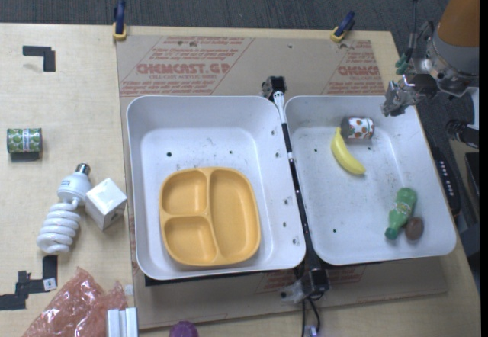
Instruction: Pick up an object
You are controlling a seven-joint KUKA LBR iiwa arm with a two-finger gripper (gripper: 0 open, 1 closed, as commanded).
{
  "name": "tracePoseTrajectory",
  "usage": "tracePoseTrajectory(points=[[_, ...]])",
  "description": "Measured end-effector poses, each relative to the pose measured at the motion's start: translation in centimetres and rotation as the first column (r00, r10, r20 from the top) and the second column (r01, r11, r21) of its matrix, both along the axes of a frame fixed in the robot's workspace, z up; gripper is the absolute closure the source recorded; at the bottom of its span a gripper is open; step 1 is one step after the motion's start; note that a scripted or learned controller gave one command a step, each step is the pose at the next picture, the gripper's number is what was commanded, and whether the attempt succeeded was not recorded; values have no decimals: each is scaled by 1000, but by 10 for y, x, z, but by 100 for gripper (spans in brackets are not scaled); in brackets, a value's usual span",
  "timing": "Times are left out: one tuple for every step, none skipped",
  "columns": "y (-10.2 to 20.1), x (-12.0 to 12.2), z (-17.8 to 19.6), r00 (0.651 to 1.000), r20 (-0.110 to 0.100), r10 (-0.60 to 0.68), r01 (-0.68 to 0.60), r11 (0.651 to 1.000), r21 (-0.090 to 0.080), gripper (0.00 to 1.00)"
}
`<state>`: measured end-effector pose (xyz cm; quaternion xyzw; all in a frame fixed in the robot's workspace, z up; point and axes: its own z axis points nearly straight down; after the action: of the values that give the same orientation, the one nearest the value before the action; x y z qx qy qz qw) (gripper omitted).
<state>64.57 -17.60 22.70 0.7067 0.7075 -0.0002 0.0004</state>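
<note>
We see the arm (463, 19) entering from the right, its gripper (396, 97) above the right bin's (335, 244) far-right corner, grip unclear. A banana (348, 154) lies in that bin's far half.

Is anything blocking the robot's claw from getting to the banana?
Nothing visible does. The gripper sits by the right bin's upper right corner. The banana lies lower left of it, and a small can sits right beside the banana's top end.

Yellow banana (348, 153) in right bin (427, 248)
</note>
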Motion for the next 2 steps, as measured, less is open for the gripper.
tracePoseTrajectory(points=[[28,-53,-125,1000,1,-3,3,1000,0,0],[79,-93,-135,1000,-1,-2,2,1000,1,0]])
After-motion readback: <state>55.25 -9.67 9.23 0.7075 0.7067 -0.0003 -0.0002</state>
